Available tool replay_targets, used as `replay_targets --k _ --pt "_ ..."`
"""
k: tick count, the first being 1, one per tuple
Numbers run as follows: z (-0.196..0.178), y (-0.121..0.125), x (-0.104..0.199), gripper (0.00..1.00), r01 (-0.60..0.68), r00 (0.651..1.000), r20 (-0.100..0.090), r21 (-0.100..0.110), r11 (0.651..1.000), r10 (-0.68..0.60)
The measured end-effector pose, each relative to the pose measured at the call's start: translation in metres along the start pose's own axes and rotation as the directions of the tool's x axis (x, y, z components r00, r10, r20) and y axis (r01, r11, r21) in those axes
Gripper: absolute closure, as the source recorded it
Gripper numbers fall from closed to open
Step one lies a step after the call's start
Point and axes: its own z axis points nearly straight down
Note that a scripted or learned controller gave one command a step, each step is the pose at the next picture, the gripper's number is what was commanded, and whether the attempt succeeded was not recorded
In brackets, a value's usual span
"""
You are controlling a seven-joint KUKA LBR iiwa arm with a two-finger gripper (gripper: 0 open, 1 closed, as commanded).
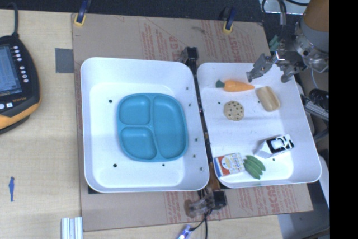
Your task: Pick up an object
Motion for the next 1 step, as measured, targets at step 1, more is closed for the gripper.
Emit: replay_targets --k 1 --pt "0.1466 0.0487 -0.0205 0.00 0.001 1.000 0.000 0.006 1.000 -0.001"
